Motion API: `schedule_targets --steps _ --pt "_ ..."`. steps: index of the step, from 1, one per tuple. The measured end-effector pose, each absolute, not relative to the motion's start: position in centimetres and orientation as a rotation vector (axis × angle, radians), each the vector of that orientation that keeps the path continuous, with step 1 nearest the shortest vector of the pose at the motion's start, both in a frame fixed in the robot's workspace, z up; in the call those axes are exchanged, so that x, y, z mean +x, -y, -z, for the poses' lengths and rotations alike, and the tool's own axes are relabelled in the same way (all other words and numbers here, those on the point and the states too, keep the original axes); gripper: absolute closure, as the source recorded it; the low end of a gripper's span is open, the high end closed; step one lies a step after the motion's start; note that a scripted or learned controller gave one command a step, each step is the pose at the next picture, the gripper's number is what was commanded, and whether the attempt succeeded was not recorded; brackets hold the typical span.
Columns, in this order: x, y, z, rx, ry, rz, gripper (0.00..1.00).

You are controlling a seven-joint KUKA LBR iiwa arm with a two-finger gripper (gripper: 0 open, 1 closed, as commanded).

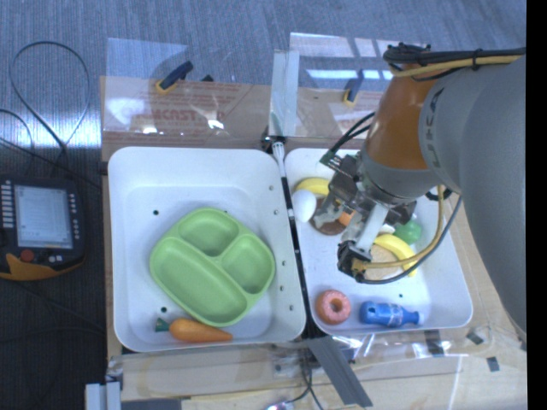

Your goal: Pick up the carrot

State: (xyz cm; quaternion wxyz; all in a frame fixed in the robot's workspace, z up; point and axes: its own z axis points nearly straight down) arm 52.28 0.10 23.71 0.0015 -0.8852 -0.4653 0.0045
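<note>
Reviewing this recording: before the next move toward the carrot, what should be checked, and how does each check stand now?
1. Carrot in plain view, nothing on top of it: ok.
2. Hand above the carrot's bin: not ok. It is over the right bin, while the carrot lies in the left bin.
3. Hand free of other items: cannot tell.
4. Room around the carrot: not ok. It lies close against the green plate and near the bin's front wall.
5. Carrot lying flat: ok.
</note>
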Motion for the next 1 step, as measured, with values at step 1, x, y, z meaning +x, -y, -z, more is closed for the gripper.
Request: schedule_targets --steps 1 --pt "52.30 -0.03 -24.65 -2.778 1.461 -0.018 1.00"
